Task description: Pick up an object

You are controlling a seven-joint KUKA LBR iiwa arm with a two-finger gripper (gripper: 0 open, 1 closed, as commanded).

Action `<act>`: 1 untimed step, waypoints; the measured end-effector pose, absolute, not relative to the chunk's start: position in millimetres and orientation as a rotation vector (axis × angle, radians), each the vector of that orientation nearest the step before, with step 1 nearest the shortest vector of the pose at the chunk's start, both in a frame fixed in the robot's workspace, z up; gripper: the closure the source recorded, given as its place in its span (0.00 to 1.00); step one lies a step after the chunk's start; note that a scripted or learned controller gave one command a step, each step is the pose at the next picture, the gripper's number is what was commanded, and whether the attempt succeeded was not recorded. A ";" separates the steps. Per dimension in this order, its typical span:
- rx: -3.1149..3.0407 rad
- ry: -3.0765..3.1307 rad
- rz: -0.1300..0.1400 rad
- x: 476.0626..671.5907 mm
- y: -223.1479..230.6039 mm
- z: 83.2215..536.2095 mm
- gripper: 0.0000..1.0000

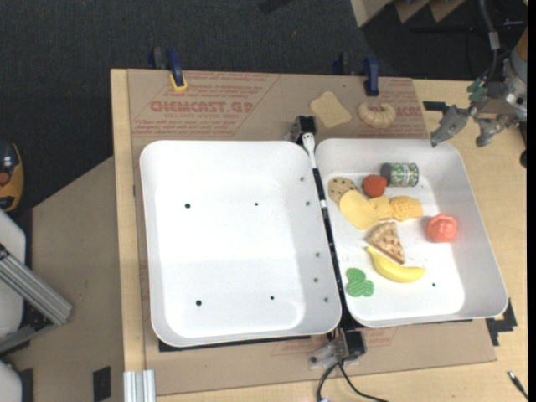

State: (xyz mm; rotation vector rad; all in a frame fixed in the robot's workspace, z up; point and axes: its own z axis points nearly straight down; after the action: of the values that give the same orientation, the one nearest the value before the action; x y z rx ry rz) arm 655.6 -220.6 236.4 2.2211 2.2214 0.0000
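The gripper (463, 131) hangs beyond the far right corner of the right bin (469, 283), over the bench (126, 224). Its two fingers (444, 126) are spread apart with nothing between them, touching no object.

All the pickable pieces sit in the right bin, bunched toward its left wall and middle. A green can (401, 174) lies near the far edge with a red tomato (374, 185) just beside it and a cookie (339, 188) nearer the left wall. A yellow slab (358, 210) touches a corn piece (403, 208). A pizza slice (388, 241) rests against a banana (397, 268), with a green leaf shape (360, 284) near the left wall. A red strawberry (442, 228) stands apart toward the right side.

The left bin (167, 224) shows bare white floor. On the bench behind the bins lie a tan slice (330, 110) and a bagel (377, 113), near two blue clamps (369, 74) at the far edge.

The right bin's near right corner is open floor.
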 end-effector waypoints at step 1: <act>2.214 2.221 0.011 620.4 -221.5 100.5 0.00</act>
State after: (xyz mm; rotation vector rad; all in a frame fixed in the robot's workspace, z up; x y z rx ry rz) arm 620.4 -221.5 100.5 2.2145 2.2210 0.0110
